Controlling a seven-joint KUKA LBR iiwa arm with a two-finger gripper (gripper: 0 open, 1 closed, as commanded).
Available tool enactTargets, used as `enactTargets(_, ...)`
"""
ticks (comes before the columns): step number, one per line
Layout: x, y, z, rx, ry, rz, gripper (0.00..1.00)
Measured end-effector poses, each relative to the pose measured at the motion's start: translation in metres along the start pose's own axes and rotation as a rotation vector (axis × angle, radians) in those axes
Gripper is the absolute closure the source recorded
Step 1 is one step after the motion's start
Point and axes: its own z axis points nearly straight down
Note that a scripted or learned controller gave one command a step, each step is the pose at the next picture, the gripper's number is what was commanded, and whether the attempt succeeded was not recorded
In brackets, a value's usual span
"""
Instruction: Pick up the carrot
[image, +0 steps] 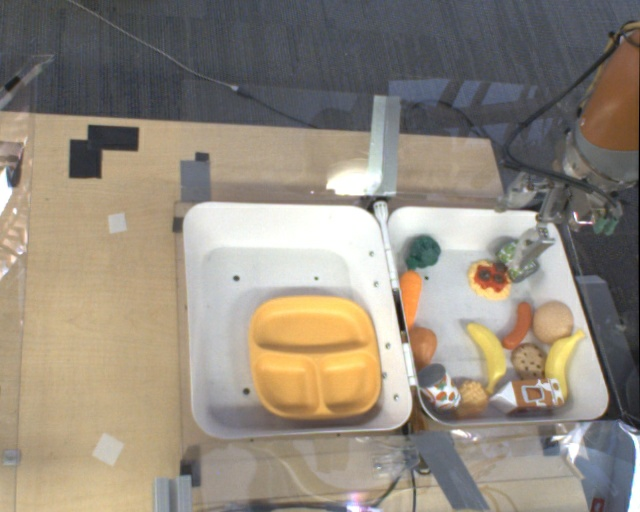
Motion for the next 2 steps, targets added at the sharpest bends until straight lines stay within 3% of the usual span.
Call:
enactTargets(1, 0.057, -0.023, 0.132, 0.001, -0.007, 0.365, 0.00)
enactTargets(2, 0.052, -0.023, 0.117, 0.003, -0.025, 0.358, 1.00)
